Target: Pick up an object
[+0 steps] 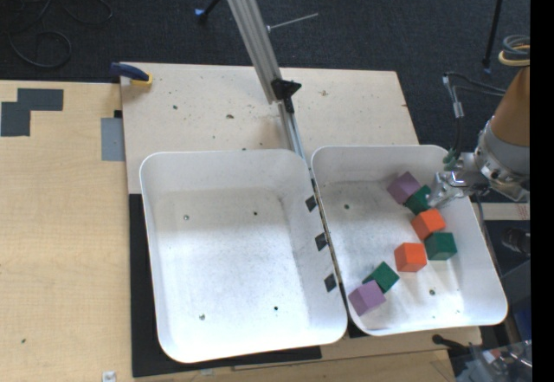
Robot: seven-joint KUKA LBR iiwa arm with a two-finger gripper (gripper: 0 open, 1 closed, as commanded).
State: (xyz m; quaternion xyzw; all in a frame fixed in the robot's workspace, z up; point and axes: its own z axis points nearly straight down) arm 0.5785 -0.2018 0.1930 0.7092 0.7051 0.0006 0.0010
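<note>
Seven small blocks scattered in the right bin, at right of frame: a purple block and a dark green block uppermost, an orange block just below, then a green block beside another orange block, and lower left a green block touching a purple block. Gripper low at the bin's upper right rim, just beside the dark green block; open or closed, cannot tell. Nothing seen gripped. Left bin alongside. Slanted aluminium bar above, upper centre.
</note>
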